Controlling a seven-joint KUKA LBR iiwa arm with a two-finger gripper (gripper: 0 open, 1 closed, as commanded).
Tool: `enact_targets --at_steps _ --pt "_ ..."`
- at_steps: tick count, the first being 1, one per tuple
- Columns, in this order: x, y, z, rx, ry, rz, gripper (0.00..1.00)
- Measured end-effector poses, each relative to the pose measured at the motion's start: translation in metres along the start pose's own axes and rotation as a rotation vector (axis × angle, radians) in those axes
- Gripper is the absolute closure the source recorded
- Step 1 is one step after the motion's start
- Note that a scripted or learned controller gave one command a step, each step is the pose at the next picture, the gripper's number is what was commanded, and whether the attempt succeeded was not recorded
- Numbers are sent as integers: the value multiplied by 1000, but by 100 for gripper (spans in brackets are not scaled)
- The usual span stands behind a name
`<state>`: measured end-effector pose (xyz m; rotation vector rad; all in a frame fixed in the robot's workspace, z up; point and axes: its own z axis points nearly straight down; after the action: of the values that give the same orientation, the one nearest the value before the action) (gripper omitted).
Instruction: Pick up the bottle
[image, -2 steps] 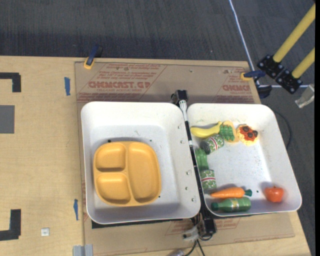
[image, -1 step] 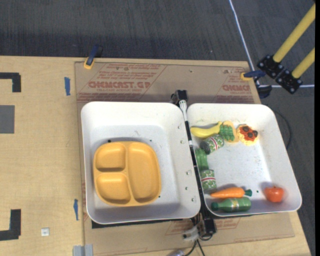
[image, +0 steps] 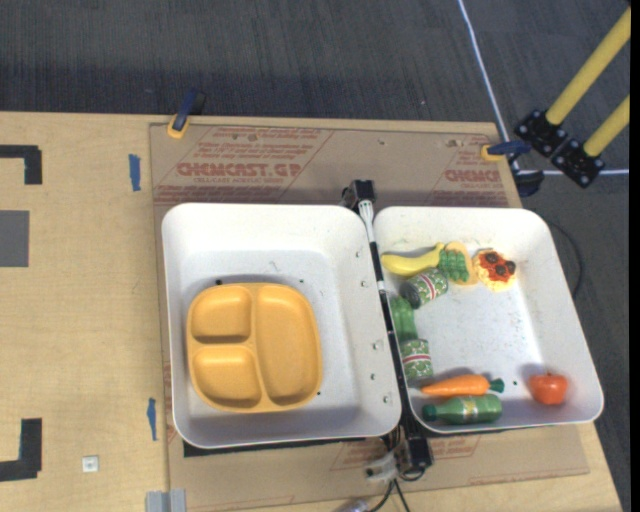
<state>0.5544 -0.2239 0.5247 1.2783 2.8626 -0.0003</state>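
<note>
Two green bottles lie in the right bin (image: 530, 240). One bottle (image: 462, 408) rests on its side along the front wall, its label facing up, just below a carrot (image: 462, 385). The other bottle (image: 406, 335) lies lengthwise against the bin's left wall, neck toward the back.
The right bin also holds a banana (image: 410, 262), a small can (image: 428, 288), a green bunch (image: 455, 264), a pizza slice (image: 495, 267) and a tomato (image: 548, 388). A yellow divided plate (image: 255, 345) sits in the left bin (image: 200, 240). A yellow-legged stand (image: 575, 100) is at the back right.
</note>
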Motion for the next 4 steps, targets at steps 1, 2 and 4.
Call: enact_targets --at_steps 1,2,4 --pt "-1 1 -11 -3 -7 0 100" --pt "-1 1 -11 -3 -6 0 0" --pt "-1 1 -23 -6 -12 -1 0"
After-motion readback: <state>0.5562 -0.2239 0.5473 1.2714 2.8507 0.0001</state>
